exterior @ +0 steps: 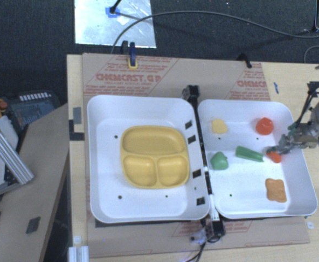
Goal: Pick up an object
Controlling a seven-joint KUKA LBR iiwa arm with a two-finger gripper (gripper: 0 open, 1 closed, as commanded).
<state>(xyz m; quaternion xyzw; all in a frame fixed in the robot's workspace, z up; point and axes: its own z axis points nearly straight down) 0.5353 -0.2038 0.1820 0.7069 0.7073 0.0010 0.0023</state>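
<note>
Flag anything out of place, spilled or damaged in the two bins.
Nothing stands out. The yellow divided tray lies flat in the left bin; five small food toys lie scattered in the right bin, none spilled outside, with the pincer beside the small orange piece.

2 shallow white bins side by side on brown cardboard sheet (pixel 165 75) atop bench: left bin (pixel 102 162), right bin (pixel 304 195). Yellow 3-compartment tray (pixel 153 156) lies in left bin, near its middle. Shiny metal plate (pixel 113 12) on dark floor beyond bench. Yellow clamp (pixel 132 56) at cardboard's far edge. Black cable (pixel 230 19) crosses floor.
</note>
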